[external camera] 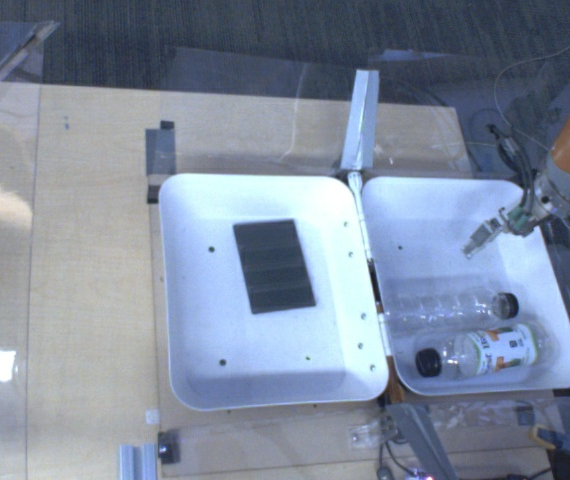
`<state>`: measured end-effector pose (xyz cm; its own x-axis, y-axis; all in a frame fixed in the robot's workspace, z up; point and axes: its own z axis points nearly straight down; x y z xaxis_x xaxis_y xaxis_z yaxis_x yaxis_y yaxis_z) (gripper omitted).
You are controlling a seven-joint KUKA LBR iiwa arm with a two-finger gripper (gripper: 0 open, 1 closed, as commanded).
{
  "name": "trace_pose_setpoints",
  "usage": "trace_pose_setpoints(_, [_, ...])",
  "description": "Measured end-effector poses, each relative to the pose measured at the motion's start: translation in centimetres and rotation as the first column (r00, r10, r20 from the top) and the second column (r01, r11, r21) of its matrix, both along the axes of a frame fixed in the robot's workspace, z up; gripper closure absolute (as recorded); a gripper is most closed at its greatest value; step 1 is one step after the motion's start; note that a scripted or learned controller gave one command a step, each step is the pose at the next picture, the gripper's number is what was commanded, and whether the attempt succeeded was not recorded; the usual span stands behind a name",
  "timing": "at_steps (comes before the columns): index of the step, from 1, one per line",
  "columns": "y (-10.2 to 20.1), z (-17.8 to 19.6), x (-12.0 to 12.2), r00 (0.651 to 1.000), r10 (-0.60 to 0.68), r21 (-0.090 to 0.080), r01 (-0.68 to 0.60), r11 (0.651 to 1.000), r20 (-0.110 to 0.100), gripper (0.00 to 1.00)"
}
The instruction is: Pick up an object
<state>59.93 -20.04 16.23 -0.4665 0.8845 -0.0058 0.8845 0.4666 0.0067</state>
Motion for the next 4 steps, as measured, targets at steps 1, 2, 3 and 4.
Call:
trace_pose_setpoints(1, [-0.5, -7.2, -4.8, 0.984, 0.176, -0.005, -0.176, 0.984, 0.007, 0.0])
trace_pose_setpoints(2, [-0.5, -1.1, -8.0, 0.964, 0.267, -0.005, -0.267, 0.964, 0.004, 0.0])
trace_pose_setpoints(3, [5.0, -7.2, -2.1, 0.93, 0.367, -0.007, -0.367, 0.93, 0.007, 0.0])
trace_pose_setpoints(4, [-0.5, 0.3, 3.3, 1.0, 0.018, -0.001, -0.018, 1.0, 0.002, 0.0])
